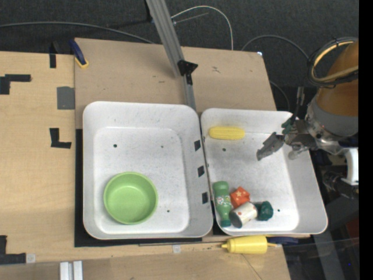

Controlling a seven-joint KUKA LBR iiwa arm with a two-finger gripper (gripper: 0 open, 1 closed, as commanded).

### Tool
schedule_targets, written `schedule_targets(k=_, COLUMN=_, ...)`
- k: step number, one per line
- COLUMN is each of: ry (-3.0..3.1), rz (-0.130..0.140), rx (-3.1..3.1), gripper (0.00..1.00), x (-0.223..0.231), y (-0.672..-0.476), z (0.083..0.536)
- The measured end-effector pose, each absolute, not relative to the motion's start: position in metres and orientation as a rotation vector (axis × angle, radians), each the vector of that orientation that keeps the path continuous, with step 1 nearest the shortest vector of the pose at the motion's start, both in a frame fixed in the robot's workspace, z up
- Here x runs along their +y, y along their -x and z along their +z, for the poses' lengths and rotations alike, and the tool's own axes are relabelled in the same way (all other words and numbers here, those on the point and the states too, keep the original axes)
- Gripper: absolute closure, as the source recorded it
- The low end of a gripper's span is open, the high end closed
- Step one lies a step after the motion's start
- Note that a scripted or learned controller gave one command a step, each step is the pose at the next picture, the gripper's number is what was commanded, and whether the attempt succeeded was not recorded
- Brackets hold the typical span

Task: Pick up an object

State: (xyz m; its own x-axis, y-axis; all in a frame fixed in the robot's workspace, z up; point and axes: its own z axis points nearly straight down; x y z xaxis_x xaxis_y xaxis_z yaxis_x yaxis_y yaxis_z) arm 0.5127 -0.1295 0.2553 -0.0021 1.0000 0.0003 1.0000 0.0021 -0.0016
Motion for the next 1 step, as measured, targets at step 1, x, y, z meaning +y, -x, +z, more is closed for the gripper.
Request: schedule_targets(k=1, ry=2.218, rz=0.001, rx=-2.223, gripper=0.0, x=-0.1297, y=-0.5127, z=0.2553)
